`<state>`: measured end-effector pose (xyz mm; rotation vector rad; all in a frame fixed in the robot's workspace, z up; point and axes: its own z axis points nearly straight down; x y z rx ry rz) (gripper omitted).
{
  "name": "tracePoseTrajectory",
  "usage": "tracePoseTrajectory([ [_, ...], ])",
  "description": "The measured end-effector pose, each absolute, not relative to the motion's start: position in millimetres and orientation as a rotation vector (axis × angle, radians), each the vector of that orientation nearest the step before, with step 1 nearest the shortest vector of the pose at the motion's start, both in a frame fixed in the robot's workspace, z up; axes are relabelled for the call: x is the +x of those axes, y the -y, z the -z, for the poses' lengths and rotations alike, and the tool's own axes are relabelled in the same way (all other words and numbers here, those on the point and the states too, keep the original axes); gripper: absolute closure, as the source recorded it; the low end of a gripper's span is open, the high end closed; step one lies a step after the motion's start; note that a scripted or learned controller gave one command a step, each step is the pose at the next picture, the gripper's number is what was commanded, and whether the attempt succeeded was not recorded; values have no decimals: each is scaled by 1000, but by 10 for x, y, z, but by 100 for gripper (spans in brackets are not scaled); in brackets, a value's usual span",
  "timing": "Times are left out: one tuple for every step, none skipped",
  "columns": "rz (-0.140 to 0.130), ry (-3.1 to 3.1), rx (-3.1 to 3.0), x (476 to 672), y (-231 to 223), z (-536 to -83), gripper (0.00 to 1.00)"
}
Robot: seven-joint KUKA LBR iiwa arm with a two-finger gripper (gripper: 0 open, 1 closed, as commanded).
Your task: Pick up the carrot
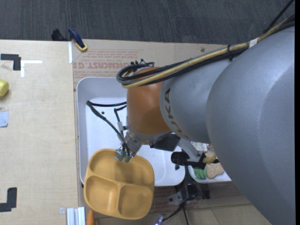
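You are looking at a counter [37,163] with a pale, matt wood-grain face, smooth and free of glare. The white bin [101,90] reads as smooth plastic with a soft sheen along its rim. The divided yellow tray [119,186] looks like moulded plastic, satin rather than glossy. The arm [243,121] wears a smooth grey painted shell with a faint gloss, and its orange band [145,107] has the same sleek finish. The cables [197,62] across it appear rubbery and dull. Behind the counter, the dark floor [150,8] shows a rough, woven carpet texture.
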<state>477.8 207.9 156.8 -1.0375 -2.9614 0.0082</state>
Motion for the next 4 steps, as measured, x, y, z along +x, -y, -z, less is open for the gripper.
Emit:
tracePoseTrajectory([
  [-4, 3023, -861, 4785, -2131, -1531, 100],
  [-1, 3100, -516, 4793, -1553, -1668, 100],
  [-2, 3075, -646, 4784, -2287, -1269, 100],
  [-11, 2982, -963, 4754, -2295, -1971, 100],
])
